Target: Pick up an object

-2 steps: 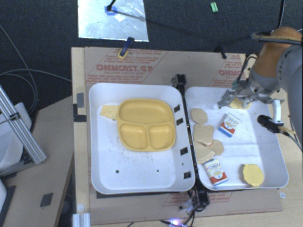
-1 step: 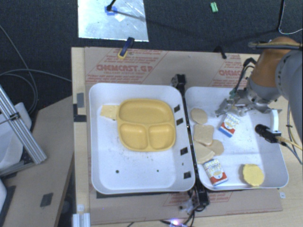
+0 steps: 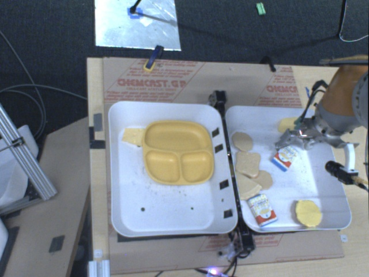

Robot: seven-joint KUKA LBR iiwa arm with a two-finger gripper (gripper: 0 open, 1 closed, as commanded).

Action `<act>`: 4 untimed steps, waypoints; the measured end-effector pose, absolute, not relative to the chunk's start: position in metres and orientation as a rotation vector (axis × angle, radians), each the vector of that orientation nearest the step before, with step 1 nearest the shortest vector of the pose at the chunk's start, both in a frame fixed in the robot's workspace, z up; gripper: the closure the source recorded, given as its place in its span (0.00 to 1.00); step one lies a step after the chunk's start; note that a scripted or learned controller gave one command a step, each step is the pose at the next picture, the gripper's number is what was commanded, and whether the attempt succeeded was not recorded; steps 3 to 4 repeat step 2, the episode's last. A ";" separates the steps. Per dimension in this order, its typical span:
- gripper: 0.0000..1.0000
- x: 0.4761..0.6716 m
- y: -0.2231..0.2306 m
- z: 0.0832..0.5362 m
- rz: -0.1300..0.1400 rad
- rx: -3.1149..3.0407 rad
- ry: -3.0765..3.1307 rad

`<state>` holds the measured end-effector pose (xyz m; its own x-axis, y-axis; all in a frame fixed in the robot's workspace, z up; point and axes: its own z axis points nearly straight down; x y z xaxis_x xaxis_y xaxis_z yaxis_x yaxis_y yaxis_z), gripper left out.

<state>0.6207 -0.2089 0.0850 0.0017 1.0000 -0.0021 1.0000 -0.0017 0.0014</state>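
Observation:
My gripper [image 3: 295,138] hangs over the upper right part of the right bin [image 3: 331,198], on the grey arm with its orange band [image 3: 340,88]. Just below it lies a small white carton with blue and red print [image 3: 284,158]; whether they touch I cannot tell. A yellow piece [image 3: 286,124] sits just up-left of the gripper. Several tan flat pieces [image 3: 249,165] lie along the bin's left side. A red and white carton [image 3: 262,208] and a yellow round piece [image 3: 308,213] rest near the front.
The left bin [image 3: 124,212] holds a yellow divided plate [image 3: 177,152] and a pale yellow slice [image 3: 133,136] at its upper left. A black divider [image 3: 228,154] runs between the bins. A black part [image 3: 341,172] sticks out below the wrist.

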 end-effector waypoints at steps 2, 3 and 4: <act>0.00 0.602 -0.177 0.084 -0.003 2.223 2.222; 0.00 0.602 -0.177 0.084 -0.003 2.223 2.222; 0.00 0.602 -0.177 0.084 -0.003 2.223 2.222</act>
